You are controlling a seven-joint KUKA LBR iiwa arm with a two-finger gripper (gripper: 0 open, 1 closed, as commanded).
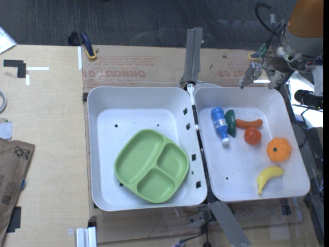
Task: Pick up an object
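While my gripper [261,76] hangs above the far rim of the right bin [288,112], its two fingers stand apart and hold nothing. Inside this bin lie a blue bottle [220,124] touching a dark green vegetable [231,122], an orange sausage [249,122] just above a red tomato [252,136], a small pumpkin [279,150] near the right wall, and a banana [269,177] near the front edge. The floor left of the banana is bare. The left bin [103,112] holds a green divided plate [151,165].
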